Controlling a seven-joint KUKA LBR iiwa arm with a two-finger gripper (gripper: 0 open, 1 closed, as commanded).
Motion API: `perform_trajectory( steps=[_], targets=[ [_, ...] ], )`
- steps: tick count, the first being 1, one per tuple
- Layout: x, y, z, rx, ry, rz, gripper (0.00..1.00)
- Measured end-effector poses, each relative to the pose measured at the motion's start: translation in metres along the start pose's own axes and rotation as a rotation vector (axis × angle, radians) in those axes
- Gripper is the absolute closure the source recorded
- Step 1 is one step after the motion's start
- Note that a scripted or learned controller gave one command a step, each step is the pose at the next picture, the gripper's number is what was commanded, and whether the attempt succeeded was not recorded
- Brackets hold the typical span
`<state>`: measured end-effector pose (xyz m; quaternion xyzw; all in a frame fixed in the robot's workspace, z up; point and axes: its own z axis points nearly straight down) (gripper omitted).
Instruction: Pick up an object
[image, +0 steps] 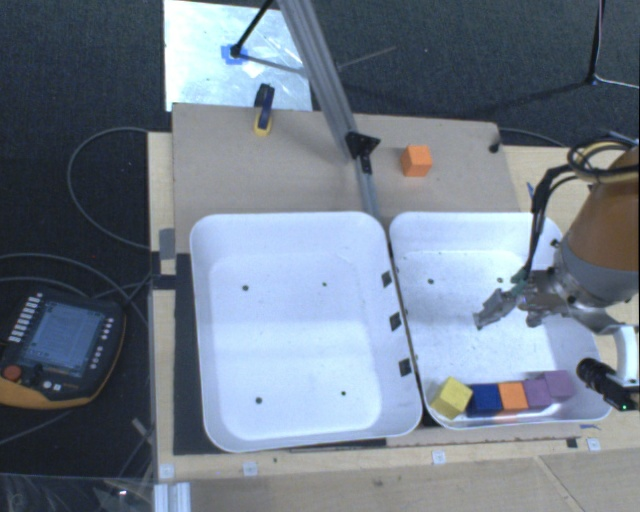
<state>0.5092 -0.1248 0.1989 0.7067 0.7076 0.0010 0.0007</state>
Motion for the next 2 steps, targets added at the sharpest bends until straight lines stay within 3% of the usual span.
perform_trajectory(
  steps=[1,2],
  targets=[
    [-0.040,-0.010,-0.058,-0.006,-0.005,0.003,0.00],
    [-0.064,0.033,-0.062,-0.004,-0.003,-0.004,0.00]
  ],
)
